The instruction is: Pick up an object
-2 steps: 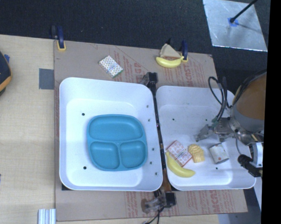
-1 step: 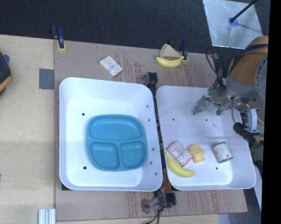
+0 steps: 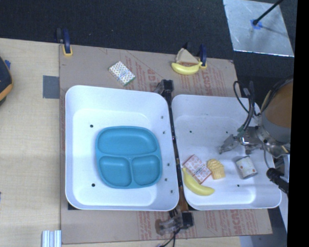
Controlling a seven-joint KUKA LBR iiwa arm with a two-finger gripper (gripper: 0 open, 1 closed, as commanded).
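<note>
Two shallow white bins sit side by side on a sheet of cardboard laid over the bench. The left bin [image 3: 72, 142] holds a blue divided tray [image 3: 128, 156], lying flat near its middle. The right bin [image 3: 206, 110] holds the loose items: a yellow banana [image 3: 197, 184] near the front left corner, a small red-and-white packet [image 3: 197, 168] touching it just behind, a yellow corn-like piece [image 3: 216, 169] right beside the packet, and a small grey block [image 3: 245, 167] further right, apart from the others.

The arm comes in from the right, its orange band showing at the edge, and the gripper [image 3: 234, 143] hangs over the right bin, behind and to the left of the grey block. Its metal fingers look spread apart, with nothing between them.

Outside the bins, on the cardboard behind them, lie a second banana [image 3: 186, 68] with a sandwich-like piece [image 3: 187, 56] against it, and a small patterned packet [image 3: 121, 72] further left.
</note>
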